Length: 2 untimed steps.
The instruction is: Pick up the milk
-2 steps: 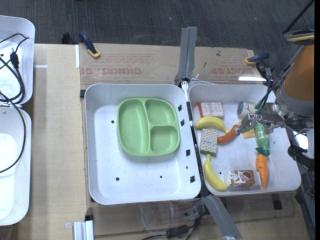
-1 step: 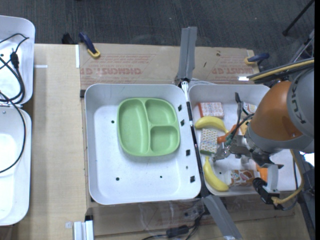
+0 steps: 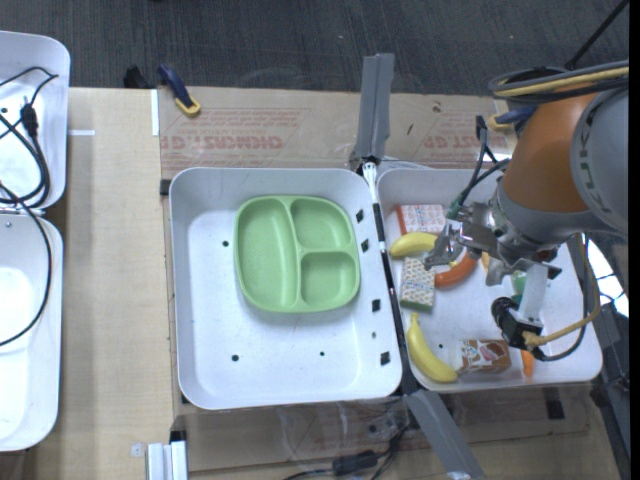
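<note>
Right bin (image 3: 590, 368): the arm reaches in from the right, orange band above the wrist, with the end effector (image 3: 446, 249) low over the middle of the bin. How far it is open cannot be told at this slant, and nothing is seen held in it.

The milk (image 3: 420, 216), read as the flat white carton with red print, lies at the far left of this bin, close to the dividing wall. It sits just beyond the end effector and slightly to its left, near it but not visibly touching.

A banana (image 3: 410, 244) lies along the carton's near edge, and an orange-red item (image 3: 455, 273) sits just below the end effector. A patterned block (image 3: 417, 288), a second banana (image 3: 428, 356) and a small brown-and-white box (image 3: 485, 356) lie nearer the front.

Left bin (image 3: 200, 368): a green divided plate (image 3: 297, 253).
</note>
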Motion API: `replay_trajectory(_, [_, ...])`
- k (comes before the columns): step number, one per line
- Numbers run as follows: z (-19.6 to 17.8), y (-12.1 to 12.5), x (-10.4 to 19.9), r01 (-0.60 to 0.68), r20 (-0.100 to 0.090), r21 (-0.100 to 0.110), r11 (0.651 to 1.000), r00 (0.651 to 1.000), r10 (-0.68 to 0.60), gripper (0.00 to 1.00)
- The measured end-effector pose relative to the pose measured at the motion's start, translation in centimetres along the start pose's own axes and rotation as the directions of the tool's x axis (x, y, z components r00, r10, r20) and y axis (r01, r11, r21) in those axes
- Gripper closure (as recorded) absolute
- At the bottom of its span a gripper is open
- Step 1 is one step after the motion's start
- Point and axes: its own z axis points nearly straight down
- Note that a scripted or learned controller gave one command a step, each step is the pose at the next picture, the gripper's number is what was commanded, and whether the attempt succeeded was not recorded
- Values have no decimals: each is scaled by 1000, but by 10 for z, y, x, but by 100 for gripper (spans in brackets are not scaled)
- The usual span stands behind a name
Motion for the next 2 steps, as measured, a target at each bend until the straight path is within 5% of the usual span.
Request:
replay_trajectory(1, [58, -6, -46, -73, 0, 4, 997, 997, 73, 0])
replay_trajectory(2, [-22, -26, -45, -5, 0, 0, 1000, 1000, 5, 0])
